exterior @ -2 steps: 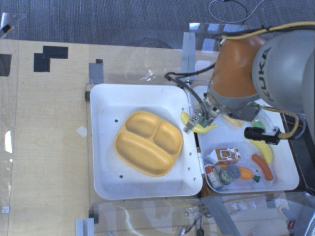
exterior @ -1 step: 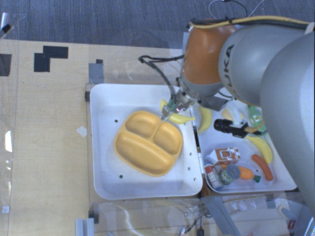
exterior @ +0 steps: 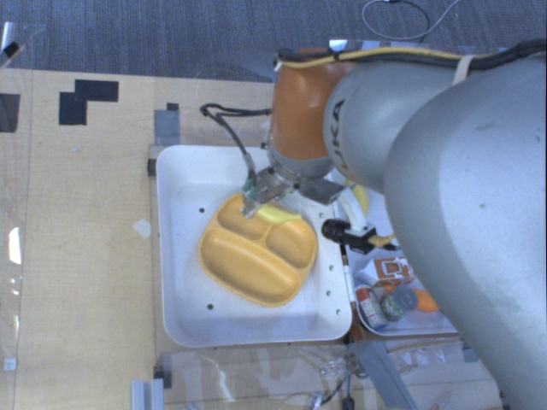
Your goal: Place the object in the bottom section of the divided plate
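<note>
A yellow divided plate (exterior: 256, 259) lies in the left white bin (exterior: 184, 229), with two small sections at its upper side and one long section at its lower side. My gripper (exterior: 255, 199) hangs over the plate's upper rim, between the two small sections. A pale yellow-green object (exterior: 279, 215) lies right beside the gripper's tip, at the top edge of the upper right section. Whether the gripper touches it is hidden by the wrist. The long lower section (exterior: 248, 276) holds nothing.
The right bin (exterior: 363, 319) holds a small can (exterior: 367, 304), an orange item (exterior: 423, 300), a printed packet (exterior: 391, 270) and a yellow piece (exterior: 360, 200) near its top. My big grey arm covers most of that bin. Black tape marks (exterior: 85, 101) lie on the bench.
</note>
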